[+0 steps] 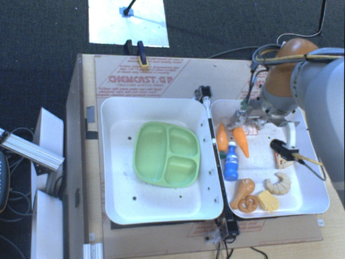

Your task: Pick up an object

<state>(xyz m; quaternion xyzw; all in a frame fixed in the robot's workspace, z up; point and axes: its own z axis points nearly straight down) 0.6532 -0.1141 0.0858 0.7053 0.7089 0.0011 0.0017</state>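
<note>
Dark carpet surrounds the surface (pixel 161 74), on which 2 white bins are set side by side. A green divided plate (pixel 166 154) is seen flat in the left bin (pixel 116 198). In the right bin (pixel 315 196) several toy foods are spread: 2 carrots (pixel 241 141) lying near each other, a blue bottle (pixel 231 162) just below them, a drumstick (pixel 242 190), a pretzel (pixel 248 203), a yellow wedge (pixel 268 201) and a croissant (pixel 279 183). The end effector (pixel 249 118) is lowered at the bin's upper part, just above the carrots; whether its fingers are apart or together cannot be told.
</note>
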